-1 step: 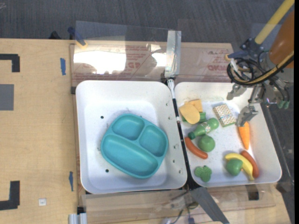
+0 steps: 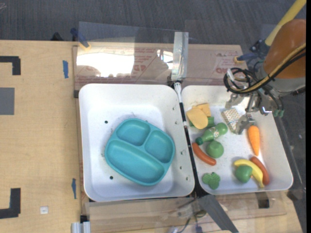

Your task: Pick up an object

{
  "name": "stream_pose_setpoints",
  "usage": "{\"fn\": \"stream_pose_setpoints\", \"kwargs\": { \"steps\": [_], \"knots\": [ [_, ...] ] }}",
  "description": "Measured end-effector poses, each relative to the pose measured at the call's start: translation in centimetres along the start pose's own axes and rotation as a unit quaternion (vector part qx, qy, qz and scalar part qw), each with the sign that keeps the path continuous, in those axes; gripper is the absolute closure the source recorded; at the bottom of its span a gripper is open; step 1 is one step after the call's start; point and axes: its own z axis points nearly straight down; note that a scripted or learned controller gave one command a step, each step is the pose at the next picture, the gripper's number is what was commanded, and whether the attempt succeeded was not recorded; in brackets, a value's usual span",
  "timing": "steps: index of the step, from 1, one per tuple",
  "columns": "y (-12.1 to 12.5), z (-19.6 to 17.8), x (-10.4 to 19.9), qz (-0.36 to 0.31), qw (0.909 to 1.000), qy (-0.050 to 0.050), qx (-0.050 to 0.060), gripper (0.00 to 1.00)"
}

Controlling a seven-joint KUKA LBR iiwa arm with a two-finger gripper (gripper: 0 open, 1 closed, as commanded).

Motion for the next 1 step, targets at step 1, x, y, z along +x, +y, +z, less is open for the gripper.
{"fn": "stream_pose_setpoints", "kwargs": {
  "steps": [1],
  "knots": [
    [-4.69,5.67,2.60,-0.011,0.9999,-0.011,0.003,0.00]
  ]
}}
